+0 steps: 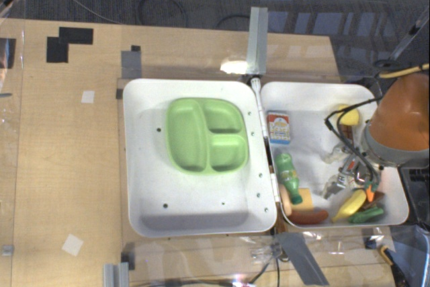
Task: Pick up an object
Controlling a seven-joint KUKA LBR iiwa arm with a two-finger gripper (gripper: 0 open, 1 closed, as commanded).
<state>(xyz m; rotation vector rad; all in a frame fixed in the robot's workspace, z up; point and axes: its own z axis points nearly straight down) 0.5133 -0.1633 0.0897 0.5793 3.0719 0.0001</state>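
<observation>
1. The grey arm with its orange band [403, 119] reaches into the right-hand shallow white bin [306, 99], and its metal two-finger gripper [348, 178] hangs low near that bin's front right corner.
2. I cannot tell how far the gripper is open, nor whether it has hold of anything; cables and glare muddle that spot.
3. Just in front of the gripper lie a yellow banana-shaped toy [352, 203] and a dark green pepper-like piece [368, 214].
4. Left of the gripper sits a green toy bottle [286, 173]; beyond the bottle, a small red-and-white carton [279, 127].
5. My guess: it is at the reaching-and-closing step. Next it needs a firm close on one piece, then a straight lift.
</observation>
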